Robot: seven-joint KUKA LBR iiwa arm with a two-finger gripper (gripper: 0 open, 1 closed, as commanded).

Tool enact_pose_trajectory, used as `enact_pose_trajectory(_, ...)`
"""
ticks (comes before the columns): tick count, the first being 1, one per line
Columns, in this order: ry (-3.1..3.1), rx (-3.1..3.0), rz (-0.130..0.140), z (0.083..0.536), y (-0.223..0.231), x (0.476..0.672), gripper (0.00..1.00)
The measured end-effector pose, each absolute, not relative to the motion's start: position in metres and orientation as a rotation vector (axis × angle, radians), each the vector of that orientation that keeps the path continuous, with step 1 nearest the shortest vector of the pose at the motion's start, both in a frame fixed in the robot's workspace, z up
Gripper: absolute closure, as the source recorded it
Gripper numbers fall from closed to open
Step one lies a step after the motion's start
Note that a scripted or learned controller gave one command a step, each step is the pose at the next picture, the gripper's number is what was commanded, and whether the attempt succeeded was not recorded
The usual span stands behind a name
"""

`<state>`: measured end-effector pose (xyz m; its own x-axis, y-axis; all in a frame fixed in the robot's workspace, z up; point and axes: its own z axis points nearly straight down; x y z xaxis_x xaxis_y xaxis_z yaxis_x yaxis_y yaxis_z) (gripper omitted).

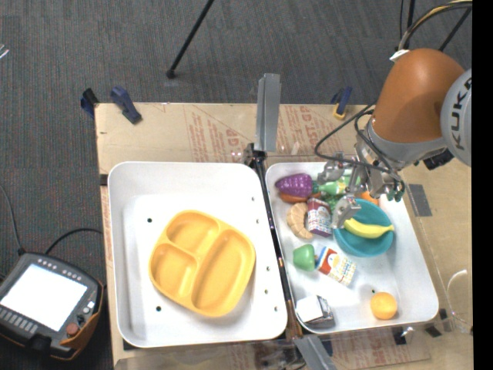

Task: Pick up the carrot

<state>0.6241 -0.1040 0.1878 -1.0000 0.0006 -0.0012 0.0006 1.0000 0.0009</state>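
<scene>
Dark carpet surrounds the worktop point(192, 133). Over the crowded right bin point(420, 284), the tool point(348, 187) hovers, its grip unreadable. An orange sliver by the grapes point(295, 183), probably the carrot point(294, 197), risks neighbours being snagged instead.

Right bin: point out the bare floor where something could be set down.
In the right bin, bare floor lies along the right wall between the teal bowl and the orange fruit. The upper left is crowded: purple grapes, gripper, green pepper and small carton.
</scene>
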Motion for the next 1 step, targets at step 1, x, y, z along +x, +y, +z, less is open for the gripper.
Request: enact_pose_trajectory(1,3.116,0.415,0.002,0.1013,-0.1386,0.6398,0.00)
